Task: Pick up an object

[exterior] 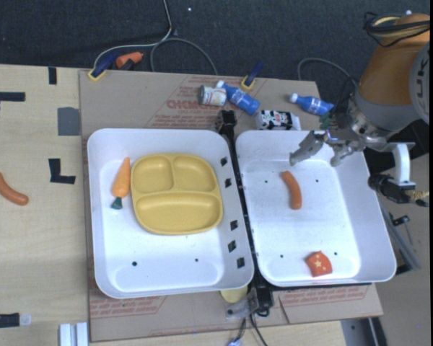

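Orange sausage-shaped toy (293,189) lies in the right shallow white plastic bin (361,215), upper-middle of the floor, long axis running roughly top to bottom, touching nothing. Small red strawberry-like toy (317,264) sits near the same bin's lower edge, well apart from the sausage. Two-finger metal gripper (320,150) hovers over the bin's upper right rim, fingers spread apart, nothing between them; one grey finger (303,150) points down-left toward the sausage but is clear of it. Grey arm with orange band (393,67) comes in from the right.

Left shallow white plastic bin (159,265) holds a yellow three-compartment plastic plate (177,193), flat, in the upper middle. Orange toy carrot with green tip (120,180) lies just beside the plate's left edge, on the bin floor, not in a compartment.

Both bins rest on a brown cardboard sheet (130,103). Above the bins on the cardboard: blue and white small bottles (231,96), another blue bottle (312,104), a black and white patterned item (278,120). Second orange sausage toy (9,188) lies on the wooden bench (29,251) far left, well apart from the bins. Orange-handled clamp (115,63) at the cardboard's top left corner.
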`<state>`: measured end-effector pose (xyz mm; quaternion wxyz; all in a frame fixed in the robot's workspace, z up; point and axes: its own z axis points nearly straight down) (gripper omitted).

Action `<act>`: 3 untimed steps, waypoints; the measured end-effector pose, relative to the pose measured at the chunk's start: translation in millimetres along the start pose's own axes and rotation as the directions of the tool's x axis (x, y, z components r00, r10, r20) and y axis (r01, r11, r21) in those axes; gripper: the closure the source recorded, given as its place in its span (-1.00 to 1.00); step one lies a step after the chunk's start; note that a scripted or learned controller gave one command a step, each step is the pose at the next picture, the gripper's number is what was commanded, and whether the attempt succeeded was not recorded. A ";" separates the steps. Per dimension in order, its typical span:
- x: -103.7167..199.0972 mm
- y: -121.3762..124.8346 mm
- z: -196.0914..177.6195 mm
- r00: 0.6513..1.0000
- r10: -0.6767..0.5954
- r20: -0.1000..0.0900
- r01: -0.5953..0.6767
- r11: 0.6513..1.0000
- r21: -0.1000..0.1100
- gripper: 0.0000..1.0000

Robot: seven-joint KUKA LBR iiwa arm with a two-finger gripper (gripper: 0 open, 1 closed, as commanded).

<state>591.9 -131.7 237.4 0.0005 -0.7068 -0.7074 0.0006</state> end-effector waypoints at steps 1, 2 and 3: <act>-35.4 30.8 159.3 1.000 0.002 0.006 -0.001 1.000 -0.006 -1.00; -34.7 32.6 139.7 1.000 0.000 0.004 0.000 1.000 -0.007 1.00; 47.9 33.6 46.6 1.000 -0.009 -0.003 0.009 1.000 -0.010 1.00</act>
